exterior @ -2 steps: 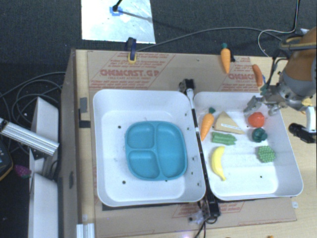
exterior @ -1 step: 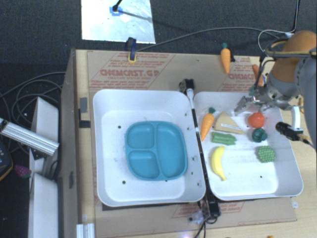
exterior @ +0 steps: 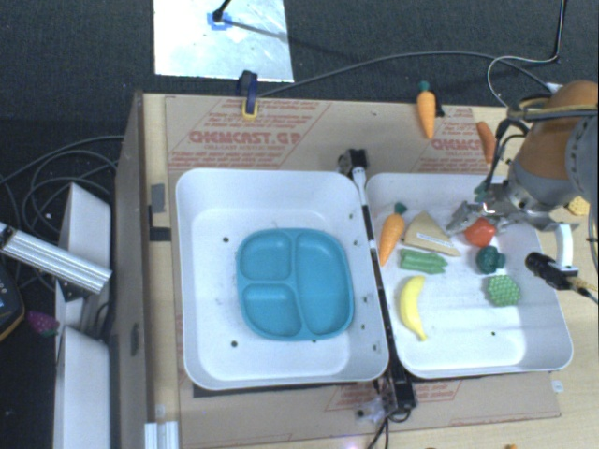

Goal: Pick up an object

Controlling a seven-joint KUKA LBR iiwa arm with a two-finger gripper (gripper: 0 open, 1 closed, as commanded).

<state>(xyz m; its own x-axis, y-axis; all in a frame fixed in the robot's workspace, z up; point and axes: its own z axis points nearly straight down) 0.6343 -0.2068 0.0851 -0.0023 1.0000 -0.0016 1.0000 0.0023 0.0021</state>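
The right bin [exterior: 468, 358] holds several toy foods: an orange carrot [exterior: 391, 236], a tan cheese wedge [exterior: 428, 234], a green pickle [exterior: 423, 262], a yellow banana [exterior: 412, 307], a red tomato [exterior: 480, 233], a dark teal piece [exterior: 489, 259] and a green bumpy ball [exterior: 504, 291]. My gripper [exterior: 473, 216] hangs low over the bin's back right part, its metal fingers right at the red tomato and close to the cheese wedge. The arm's body hides part of the tomato.
The left bin [exterior: 211, 344] holds a blue divided plate [exterior: 294, 282]. A second carrot [exterior: 427, 111] and an orange stick [exterior: 486, 141] lie on the cardboard behind the right bin. A black clamp [exterior: 357, 163] sits between the bins. Cables run along the back.
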